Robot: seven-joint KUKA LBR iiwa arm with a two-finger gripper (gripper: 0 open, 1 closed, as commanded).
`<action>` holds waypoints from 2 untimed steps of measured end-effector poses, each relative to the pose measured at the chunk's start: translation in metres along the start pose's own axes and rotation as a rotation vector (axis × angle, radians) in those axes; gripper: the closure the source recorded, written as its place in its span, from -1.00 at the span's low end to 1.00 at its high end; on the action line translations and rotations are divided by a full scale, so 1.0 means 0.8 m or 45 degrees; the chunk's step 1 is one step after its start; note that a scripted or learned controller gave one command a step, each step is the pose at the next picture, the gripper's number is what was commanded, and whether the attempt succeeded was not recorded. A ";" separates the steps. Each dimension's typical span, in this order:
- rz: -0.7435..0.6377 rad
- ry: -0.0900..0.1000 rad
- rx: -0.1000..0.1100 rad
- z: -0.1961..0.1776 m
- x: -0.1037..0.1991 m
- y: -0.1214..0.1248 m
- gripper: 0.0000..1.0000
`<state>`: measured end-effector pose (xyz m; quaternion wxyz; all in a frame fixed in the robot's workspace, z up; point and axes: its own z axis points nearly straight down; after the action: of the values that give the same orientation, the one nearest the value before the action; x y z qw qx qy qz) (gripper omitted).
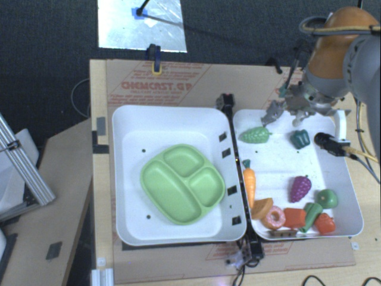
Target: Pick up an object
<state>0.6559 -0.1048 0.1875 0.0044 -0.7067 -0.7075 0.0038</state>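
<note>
Two shallow white bins sit side by side on a cardboard sheet (178,79) laid over the bench. The left bin (128,159) carries a pale green divided plate (181,183), three compartments, lying near the bin's middle and angled toward its near right corner. The right bin (345,183) carries the toy food. A light green bumpy piece (256,135) lies near its far left corner, with a dark green pepper (300,139) to the right of it along the far edge. A carrot (249,183) runs along the left edge, green top pointing to the far side. A purple grape bunch (300,187) lies right of centre. The near edge is crowded: an orange slice-like piece (261,207) touching a pink doughnut (274,218), then an orange-red block (294,217), a green stalked vegetable (318,204) slanting across, and a red piece (325,223) at the near right corner. The arm (342,46) reaches in over the far right corner of this bin, orange band showing high above the wrist. The gripper (284,115) hangs above the far edge, between the bumpy green piece and the pepper, its fingers spread apart with nothing between them; one grey fingertip (269,113) sits just above and to the right of the bumpy piece, whether touching it I cannot tell. A black clamp (226,102) sits at the far end where the bins meet.
</note>
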 end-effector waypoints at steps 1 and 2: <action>-0.003 -0.002 -0.016 -0.010 0.000 0.004 -1.00; -0.001 -0.001 -0.013 0.067 -0.001 0.007 -1.00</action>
<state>0.6611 -0.1058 0.1337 0.0005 -0.7063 -0.7079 0.0005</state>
